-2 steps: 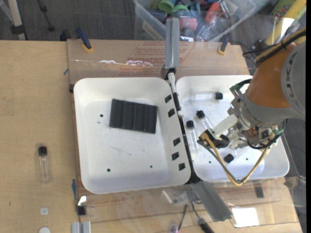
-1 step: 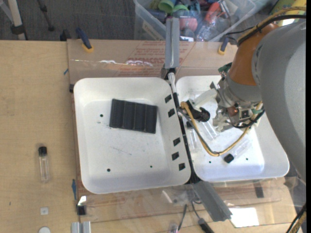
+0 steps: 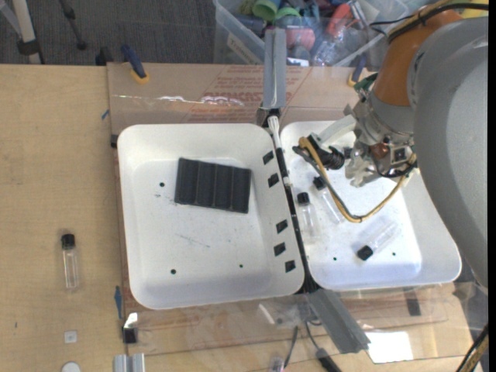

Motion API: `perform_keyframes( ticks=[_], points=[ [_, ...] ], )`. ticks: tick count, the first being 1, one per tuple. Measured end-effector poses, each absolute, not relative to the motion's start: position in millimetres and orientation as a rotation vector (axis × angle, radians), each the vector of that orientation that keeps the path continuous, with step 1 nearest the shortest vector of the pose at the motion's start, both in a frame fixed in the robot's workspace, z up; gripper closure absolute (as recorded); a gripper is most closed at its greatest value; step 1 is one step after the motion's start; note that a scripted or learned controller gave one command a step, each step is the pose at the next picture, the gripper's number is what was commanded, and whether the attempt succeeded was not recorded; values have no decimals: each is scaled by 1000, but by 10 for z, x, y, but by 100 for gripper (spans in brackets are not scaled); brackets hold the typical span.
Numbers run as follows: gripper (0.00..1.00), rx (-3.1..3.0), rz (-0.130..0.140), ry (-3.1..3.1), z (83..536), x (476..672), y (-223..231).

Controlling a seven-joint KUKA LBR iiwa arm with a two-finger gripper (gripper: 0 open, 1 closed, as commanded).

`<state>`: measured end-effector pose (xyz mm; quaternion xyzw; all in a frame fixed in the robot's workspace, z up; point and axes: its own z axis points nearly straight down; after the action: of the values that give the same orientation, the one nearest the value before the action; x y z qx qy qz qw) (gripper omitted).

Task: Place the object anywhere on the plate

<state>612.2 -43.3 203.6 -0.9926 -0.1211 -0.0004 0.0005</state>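
The gripper [image 3: 363, 166] hangs low over the right bin [image 3: 434, 262]; wrist clutter hides whether it is spread or closed, so I cannot tell. A clear capped vial [image 3: 377, 239] lies just below: likely light, slick and breakable, best pinched across its body. The dark plate [image 3: 214, 184] sits in the left bin [image 3: 139, 270]

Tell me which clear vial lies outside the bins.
The black-capped vial on the wooden bench, left of the left bin; the others lie in the right bin.
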Motion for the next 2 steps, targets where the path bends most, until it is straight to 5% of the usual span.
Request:
perform_keyframes(
  ticks=[1,2],
  points=[
    [100,-3125,-5,-325,2834,6540,-18],
    [100,-3119,5,-369,2290,6146,176]
  ],
)
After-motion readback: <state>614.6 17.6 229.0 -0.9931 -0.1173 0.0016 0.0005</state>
